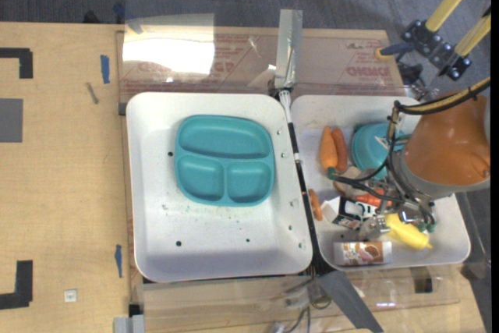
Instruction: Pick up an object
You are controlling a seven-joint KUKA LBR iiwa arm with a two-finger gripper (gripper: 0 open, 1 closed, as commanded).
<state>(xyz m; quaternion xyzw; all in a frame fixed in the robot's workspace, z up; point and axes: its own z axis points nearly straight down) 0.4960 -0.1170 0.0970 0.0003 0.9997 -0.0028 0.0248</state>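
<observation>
Pincer (380,221) sits low in my right bin (460,246) among clutter; I cannot tell its state. Nearest target, the yellow item (411,235), lies just beside it. I'd centre over that first.

One fixed camera looks down, apparently slanted, on both bins (156,246).

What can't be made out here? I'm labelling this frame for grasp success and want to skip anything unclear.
- Gripper: camera view; the wrist and cables above it cover the fingers.
- Teal bowl: the arm hides its right part.
- Yellow object: cables partly cover it; kind unclear.
- Small packet: label too small to read.
</observation>
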